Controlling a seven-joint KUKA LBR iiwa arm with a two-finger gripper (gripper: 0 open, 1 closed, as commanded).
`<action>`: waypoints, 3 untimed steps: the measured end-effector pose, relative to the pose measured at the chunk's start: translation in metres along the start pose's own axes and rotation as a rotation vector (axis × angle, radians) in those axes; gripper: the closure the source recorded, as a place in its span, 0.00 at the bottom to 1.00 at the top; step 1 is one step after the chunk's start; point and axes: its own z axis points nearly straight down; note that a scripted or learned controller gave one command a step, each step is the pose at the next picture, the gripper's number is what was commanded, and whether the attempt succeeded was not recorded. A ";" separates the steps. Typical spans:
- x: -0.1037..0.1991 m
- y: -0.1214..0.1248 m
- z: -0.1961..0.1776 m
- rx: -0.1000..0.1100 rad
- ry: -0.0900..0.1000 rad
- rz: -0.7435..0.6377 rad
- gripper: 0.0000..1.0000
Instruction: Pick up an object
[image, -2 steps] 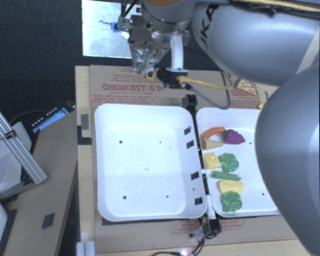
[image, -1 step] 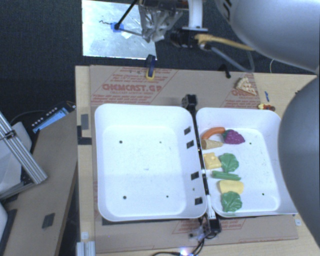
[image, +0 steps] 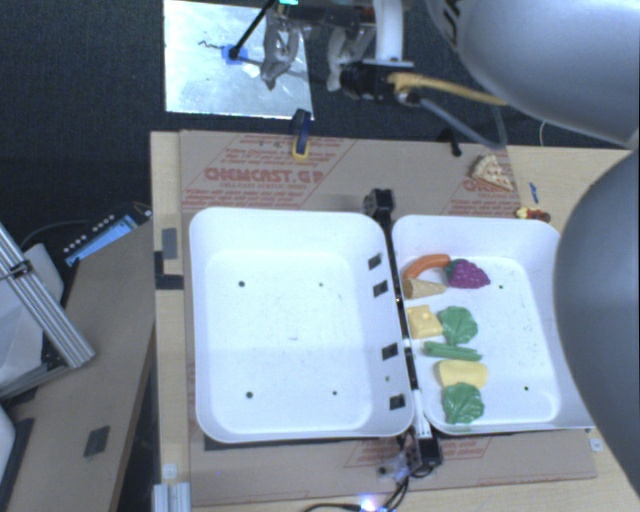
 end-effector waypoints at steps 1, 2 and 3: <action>0.001 0.000 -0.012 -0.003 0.001 -0.004 1.00; 0.000 0.000 -0.011 -0.002 0.001 -0.005 0.00; 0.001 0.000 -0.023 -0.005 0.002 -0.009 1.00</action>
